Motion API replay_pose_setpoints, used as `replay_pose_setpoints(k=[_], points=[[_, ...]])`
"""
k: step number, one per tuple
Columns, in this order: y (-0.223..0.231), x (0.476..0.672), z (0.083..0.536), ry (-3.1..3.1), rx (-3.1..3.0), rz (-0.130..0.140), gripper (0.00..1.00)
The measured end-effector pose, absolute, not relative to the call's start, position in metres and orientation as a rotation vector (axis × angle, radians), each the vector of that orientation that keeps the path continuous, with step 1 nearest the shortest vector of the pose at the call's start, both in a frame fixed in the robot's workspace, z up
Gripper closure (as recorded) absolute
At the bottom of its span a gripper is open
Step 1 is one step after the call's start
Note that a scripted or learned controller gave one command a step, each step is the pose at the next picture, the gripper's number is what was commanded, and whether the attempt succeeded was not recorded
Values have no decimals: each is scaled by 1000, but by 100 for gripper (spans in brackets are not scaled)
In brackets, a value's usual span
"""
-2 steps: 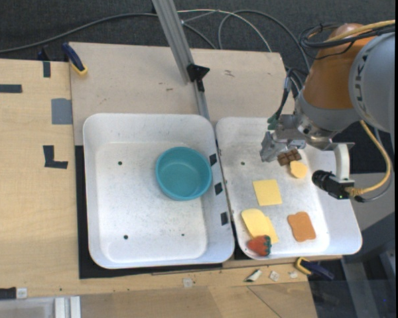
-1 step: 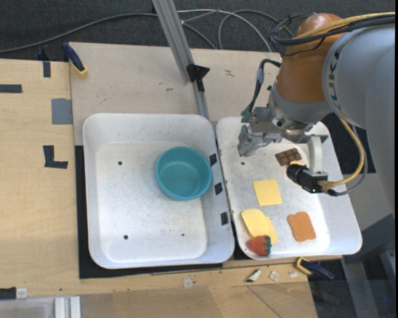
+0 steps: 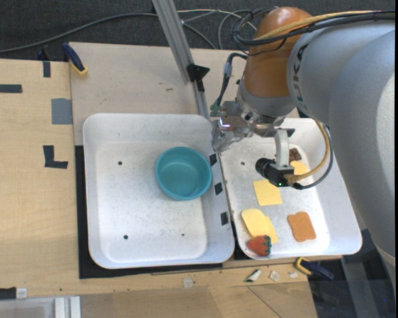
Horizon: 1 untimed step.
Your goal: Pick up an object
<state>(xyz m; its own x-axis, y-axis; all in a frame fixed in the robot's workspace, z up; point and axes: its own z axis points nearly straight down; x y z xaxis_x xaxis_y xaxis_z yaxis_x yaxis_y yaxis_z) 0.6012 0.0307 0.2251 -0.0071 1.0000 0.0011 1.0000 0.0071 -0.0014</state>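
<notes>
A teal bowl [image 3: 183, 172] stands upright in the left bin [image 3: 106, 138], near its right side. The right bin [image 3: 338, 237] holds a flat yellow square [image 3: 267, 193], a pale yellow slab [image 3: 257, 222], an orange piece [image 3: 302, 226] and a red strawberry-like toy [image 3: 259, 245]. A small brown piece [image 3: 296, 155] and a yellow bit [image 3: 299, 169] lie partly hidden behind the arm's black cable fitting. My gripper [image 3: 223, 136] hangs over the divide between the two bins, just up and right of the bowl, with nothing seen in it.
A slanted metal pole [image 3: 176, 42] crosses down to the bins' back edge beside the gripper. The large grey arm [image 3: 345, 78] covers the right bin's back right. Blue-and-yellow clamps [image 3: 74, 58] [image 3: 310, 267] sit at the bench corners.
</notes>
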Motion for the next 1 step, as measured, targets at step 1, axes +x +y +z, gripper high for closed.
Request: replay_pose_setpoints(k=[1], points=[[91, 612, 218, -2229, -2211, 0, 100]])
